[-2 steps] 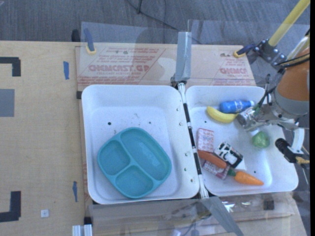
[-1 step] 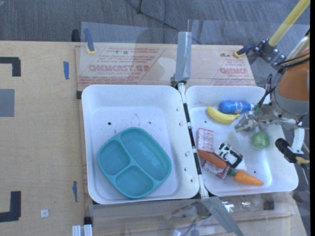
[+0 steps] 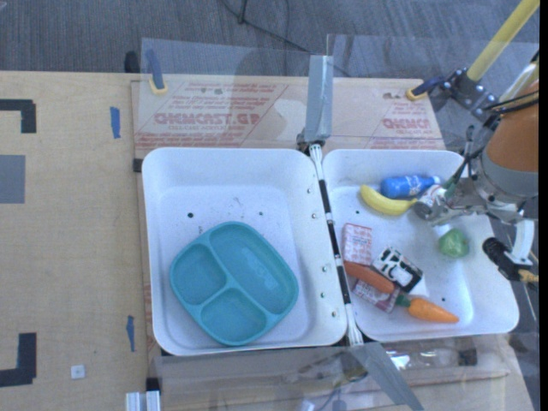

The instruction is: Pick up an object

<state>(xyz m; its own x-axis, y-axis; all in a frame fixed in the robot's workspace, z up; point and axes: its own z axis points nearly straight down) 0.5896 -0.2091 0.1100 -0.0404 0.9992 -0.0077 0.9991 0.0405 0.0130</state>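
Hand (image 3: 431, 208) beside banana (image 3: 384, 200)

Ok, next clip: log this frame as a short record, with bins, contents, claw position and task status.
left bin: teal divided tray
right bin: banana, blue bottle, green ball, two carrots, red-and-white packet, black-and-white item
claw: low in the right bin, beside the banana's right end and just below the blue bottle
grasp: cannot tell from this view
task status: nothing seen lifted yet
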